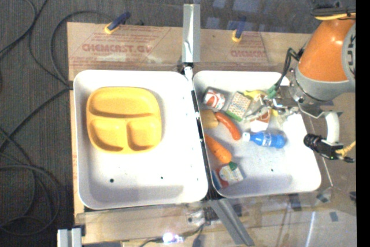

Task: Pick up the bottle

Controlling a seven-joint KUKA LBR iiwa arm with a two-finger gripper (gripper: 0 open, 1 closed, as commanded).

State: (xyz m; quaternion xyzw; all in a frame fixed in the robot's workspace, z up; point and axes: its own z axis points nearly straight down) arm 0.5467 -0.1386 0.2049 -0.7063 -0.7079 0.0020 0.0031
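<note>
The bottle (265, 139) is small and blue with a white cap, and it lies on its side in the middle of the right bin (300, 176), cap pointing left. My gripper (270, 106) hangs low over the clutter at the back of that bin, just above and behind the bottle and apart from it. Nothing shows held in it. The grey arm with its orange band (325, 55) reaches in from the right.
A red-and-white can (214, 99), a green-white box (237, 104), a red sausage (229, 125), a carrot (218, 149) and a small carton (229, 173) crowd the right bin's left half. A yellow divided tray (124, 118) lies in the left bin (139, 188).
</note>
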